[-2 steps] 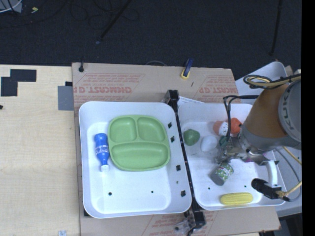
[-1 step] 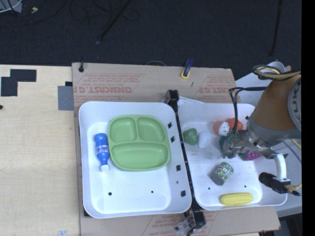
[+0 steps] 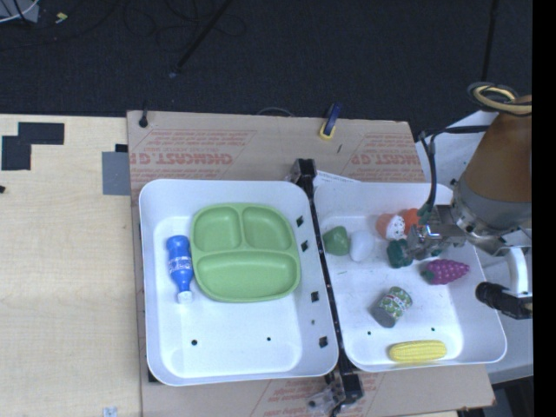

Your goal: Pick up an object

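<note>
White plastic, two shallow bins side by side on a cardboard sheet. Left bin: a blue bottle lies on its side along the left wall, just beside a green divided plate sitting flat; neither is near the arm, so I judge them out of play for this try. Right bin holds the loose candidates: a green lump near the dividing wall, a small white piece just beside it, a grey-green can tipped over mid-bin, a yellow corn cob lying along the near wall, a dark green piece, an orange-and-white toy, and purple grapes. Gripper sits low among those last three, touching or nearly touching the dark green piece, probably because that cluster is the chosen target. Fingers too cluttered to read: cannot tell whether apart or together, and nothing is visibly clamped. Pick not yet confirmed; crowding makes a miss or a nudge likely.
</note>
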### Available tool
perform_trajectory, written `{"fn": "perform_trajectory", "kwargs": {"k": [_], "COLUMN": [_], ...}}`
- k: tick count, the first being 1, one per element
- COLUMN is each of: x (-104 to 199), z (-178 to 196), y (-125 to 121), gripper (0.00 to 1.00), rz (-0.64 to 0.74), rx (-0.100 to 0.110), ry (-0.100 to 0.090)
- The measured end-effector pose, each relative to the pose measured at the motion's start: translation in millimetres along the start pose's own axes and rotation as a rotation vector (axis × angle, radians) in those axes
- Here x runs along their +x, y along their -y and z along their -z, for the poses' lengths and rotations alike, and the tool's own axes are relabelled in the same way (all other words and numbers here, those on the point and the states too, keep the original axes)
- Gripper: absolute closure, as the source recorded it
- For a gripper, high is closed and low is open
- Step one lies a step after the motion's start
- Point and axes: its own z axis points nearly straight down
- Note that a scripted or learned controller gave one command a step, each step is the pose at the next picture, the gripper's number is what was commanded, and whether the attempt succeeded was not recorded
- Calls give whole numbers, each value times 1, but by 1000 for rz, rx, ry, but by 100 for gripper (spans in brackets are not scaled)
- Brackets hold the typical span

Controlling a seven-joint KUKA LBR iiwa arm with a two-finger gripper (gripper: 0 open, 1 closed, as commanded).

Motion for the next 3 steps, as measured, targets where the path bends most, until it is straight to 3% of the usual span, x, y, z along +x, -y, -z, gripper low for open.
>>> {"fn": "perform_trajectory", "kwargs": {"k": [1, 3], "x": [-1, 112], "z": [29, 27], "y": [0, 4], "gripper": [100, 100], "rz": [0, 3], "rx": [1, 6], "ry": [0, -2]}}
